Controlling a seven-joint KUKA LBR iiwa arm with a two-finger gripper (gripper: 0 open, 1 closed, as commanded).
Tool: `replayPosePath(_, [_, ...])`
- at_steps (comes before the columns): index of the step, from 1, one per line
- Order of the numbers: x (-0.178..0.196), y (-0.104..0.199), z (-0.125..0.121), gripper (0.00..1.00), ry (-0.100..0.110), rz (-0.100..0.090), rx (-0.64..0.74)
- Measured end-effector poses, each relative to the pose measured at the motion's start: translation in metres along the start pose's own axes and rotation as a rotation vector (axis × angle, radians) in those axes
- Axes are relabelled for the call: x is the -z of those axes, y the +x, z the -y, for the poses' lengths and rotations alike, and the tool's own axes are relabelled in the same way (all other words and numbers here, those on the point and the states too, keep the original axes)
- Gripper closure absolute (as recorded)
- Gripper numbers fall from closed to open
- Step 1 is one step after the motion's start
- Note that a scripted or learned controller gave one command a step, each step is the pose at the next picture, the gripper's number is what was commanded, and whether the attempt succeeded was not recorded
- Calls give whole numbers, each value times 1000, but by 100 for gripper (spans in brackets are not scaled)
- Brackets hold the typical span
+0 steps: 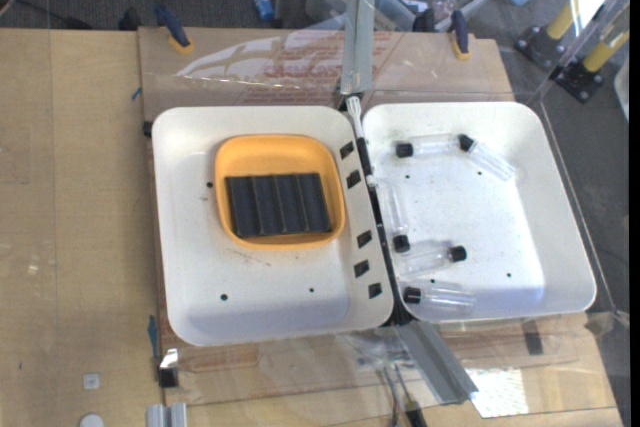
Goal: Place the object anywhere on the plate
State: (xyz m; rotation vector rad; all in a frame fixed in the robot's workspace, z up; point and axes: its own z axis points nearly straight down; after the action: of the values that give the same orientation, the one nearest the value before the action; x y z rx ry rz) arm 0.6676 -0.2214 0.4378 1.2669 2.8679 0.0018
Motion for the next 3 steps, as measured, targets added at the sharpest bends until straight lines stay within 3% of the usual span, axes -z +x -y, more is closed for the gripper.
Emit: replayPosePath(3, [1,4,5,100,-2,4,892])
